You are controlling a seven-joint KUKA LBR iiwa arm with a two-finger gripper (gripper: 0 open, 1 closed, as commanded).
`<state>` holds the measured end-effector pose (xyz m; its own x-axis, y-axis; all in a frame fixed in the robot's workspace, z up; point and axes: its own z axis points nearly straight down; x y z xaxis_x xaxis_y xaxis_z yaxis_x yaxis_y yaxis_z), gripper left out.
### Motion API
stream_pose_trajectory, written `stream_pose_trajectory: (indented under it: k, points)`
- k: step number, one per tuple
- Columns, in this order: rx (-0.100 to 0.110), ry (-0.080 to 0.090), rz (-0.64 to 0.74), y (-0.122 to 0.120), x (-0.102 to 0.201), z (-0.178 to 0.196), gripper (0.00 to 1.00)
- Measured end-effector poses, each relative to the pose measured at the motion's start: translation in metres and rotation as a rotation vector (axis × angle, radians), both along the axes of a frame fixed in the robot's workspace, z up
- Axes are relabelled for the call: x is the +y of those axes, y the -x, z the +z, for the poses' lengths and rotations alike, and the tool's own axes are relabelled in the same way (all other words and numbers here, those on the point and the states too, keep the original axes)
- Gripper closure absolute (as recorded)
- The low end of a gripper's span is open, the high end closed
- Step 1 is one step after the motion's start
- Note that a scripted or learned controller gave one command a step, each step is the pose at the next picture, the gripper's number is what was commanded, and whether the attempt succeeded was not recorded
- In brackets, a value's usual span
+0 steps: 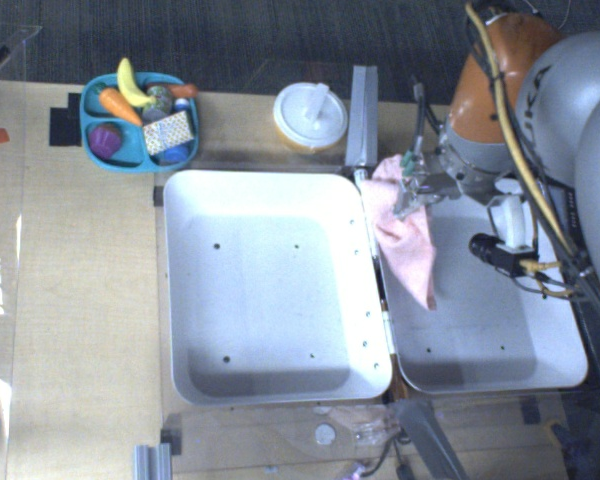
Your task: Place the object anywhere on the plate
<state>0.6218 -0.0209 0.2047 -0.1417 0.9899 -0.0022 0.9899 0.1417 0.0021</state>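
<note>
A pink cloth (408, 243) hangs over the left side of the right bin (490, 343), next to the wall it shares with the left bin (260, 298). Its top is bunched between the fingers of my gripper (412, 190), which is shut on it, and the rest drapes down toward the front. The plate (90, 118) is a blue divided dish on the bench at the far left, beyond the left bin. It holds toy food, including a banana (130, 83) and a carrot (118, 106).
A white lidded cup (310, 116) stands on the bench behind the left bin. A grey upright post (361, 118) rises between the bins at the back. Cables and the arm's body crowd the right side.
</note>
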Motion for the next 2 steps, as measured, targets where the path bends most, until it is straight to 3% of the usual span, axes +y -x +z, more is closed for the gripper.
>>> stream_pose_trajectory:
  k: [1,2]
  points:
    - [-0.001,-0.001,0.008,-0.001,0.001,0.02,1.0]
    - [0.0,-0.001,0.41,0.02,0.049,0.014,1.0]
